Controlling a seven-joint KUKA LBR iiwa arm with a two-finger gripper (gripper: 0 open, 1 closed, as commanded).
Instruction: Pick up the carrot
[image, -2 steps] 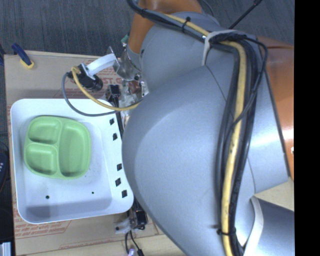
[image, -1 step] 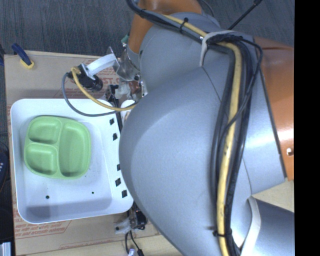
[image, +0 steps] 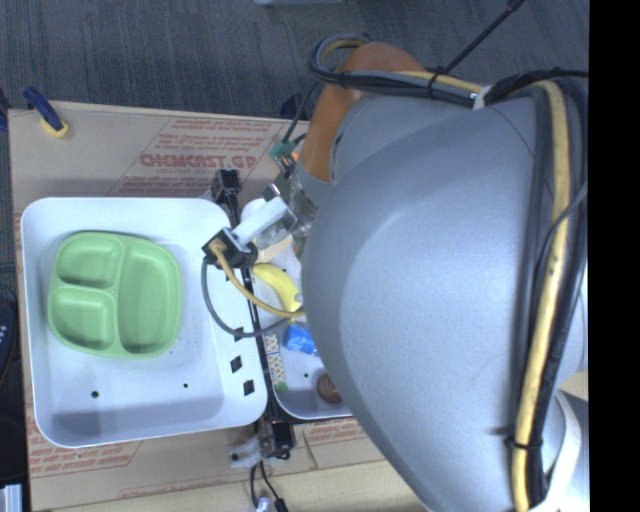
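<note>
1. The grey arm (image: 440, 260) covers most of the right bin (image: 290, 405); I cannot tell where the carrot lies.
2. The left bin (image: 120, 420) holds a green divided plate (image: 115, 295).
3. The gripper (image: 290, 225) hangs beside what looks like a banana (image: 280, 285); whether it is apart or together, I cannot tell.

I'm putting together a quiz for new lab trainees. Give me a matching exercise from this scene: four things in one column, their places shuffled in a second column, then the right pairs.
Things
1. green divided plate
2. yellow banana
3. blue clamp
4. small brown thing

Places
A. on the cardboard, outside both bins
B. right bin, towards the bottom of the view
C. left bin
D. right bin, higher in the view, beside the arm

Pairs: 1-C, 2-D, 3-A, 4-B
</note>
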